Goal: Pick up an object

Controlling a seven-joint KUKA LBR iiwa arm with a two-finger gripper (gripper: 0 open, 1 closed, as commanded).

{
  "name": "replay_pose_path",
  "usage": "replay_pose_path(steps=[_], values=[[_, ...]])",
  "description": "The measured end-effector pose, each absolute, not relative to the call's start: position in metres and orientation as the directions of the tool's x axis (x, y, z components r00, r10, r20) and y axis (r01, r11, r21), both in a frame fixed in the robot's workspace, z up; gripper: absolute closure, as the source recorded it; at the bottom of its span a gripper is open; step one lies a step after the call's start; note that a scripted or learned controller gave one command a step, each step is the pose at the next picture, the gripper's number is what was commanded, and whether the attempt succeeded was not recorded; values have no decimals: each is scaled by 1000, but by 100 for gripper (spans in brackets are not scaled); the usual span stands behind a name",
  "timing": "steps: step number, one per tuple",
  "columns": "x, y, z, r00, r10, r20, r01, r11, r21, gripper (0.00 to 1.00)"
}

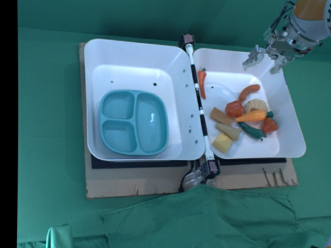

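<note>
Green cloth (207, 218) lies bunched along the near edge, below the cardboard base (129, 182). On it sit two white bins: the left bin (134, 53) holds a blue divided plate (134, 122) with bare floor around it. The right bin (289, 128) has toy food (243, 119) clustered centre to near side, a carrot (201, 82) along its left wall. The gripper (266, 58) hangs over the far rim, fingers spread, grasping nothing.
</note>
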State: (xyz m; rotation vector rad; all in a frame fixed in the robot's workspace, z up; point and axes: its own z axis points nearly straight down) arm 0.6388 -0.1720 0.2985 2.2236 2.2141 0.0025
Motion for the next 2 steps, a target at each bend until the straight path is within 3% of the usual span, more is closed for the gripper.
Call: replay_pose_path(steps=[1,2], values=[[702,-174,219,0,1000,-5,1000,0,8,0],[701,-188,291,3,1000,-5,1000,-3,12,0]])
